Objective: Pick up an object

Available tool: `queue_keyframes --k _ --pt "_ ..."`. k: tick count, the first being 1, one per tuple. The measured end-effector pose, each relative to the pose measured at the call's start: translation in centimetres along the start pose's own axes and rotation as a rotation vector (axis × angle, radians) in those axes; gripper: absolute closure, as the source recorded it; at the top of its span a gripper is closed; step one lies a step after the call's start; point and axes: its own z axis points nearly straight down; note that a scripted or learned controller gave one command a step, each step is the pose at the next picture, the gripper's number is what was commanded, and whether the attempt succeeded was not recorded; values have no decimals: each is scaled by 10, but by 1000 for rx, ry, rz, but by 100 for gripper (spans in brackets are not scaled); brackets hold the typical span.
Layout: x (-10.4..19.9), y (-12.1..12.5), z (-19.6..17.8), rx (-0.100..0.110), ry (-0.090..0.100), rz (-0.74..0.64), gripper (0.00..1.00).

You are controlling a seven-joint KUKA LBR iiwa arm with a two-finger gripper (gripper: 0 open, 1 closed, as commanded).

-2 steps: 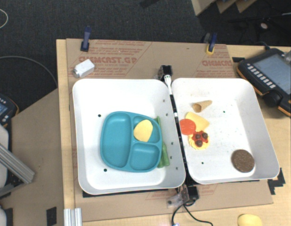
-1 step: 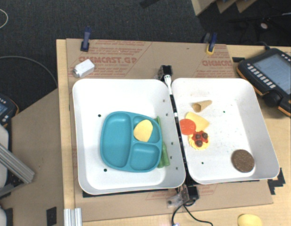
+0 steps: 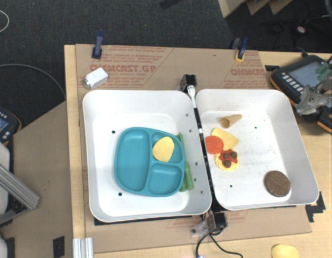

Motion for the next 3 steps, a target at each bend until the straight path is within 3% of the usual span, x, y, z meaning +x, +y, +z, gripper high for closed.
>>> queue_keyframes --k 1,2,3 --pt "57 -43 109 3 1 -3 100" --pt "111 -39 86 -17 -3 -6 100" --pt "133 -40 -2 -26 -3 -4 100"
